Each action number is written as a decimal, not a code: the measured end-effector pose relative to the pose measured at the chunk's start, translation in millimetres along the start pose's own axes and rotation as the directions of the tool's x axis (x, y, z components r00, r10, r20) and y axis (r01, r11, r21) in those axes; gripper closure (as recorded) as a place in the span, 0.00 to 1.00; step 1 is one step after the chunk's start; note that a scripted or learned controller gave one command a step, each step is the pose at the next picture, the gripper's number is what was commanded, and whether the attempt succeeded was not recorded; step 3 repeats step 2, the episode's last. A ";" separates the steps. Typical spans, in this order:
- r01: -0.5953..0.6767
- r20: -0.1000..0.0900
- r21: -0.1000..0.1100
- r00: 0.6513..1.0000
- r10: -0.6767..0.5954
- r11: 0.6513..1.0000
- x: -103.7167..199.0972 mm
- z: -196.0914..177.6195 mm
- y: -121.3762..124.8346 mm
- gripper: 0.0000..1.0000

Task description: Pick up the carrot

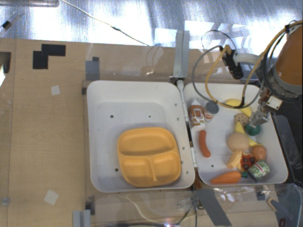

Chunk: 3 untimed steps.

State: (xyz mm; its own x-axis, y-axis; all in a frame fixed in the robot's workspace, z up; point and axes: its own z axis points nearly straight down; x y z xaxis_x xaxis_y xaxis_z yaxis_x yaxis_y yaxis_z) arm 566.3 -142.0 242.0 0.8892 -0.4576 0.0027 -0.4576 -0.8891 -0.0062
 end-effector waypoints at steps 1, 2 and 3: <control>0.017 0.007 0.001 1.000 -0.017 1.000 43.4 23.9 -109.4 1.00; 0.006 0.003 -0.002 1.000 -0.006 1.000 46.7 22.4 -103.0 0.00; 0.006 0.003 -0.002 1.000 -0.006 1.000 46.7 22.4 -103.0 0.00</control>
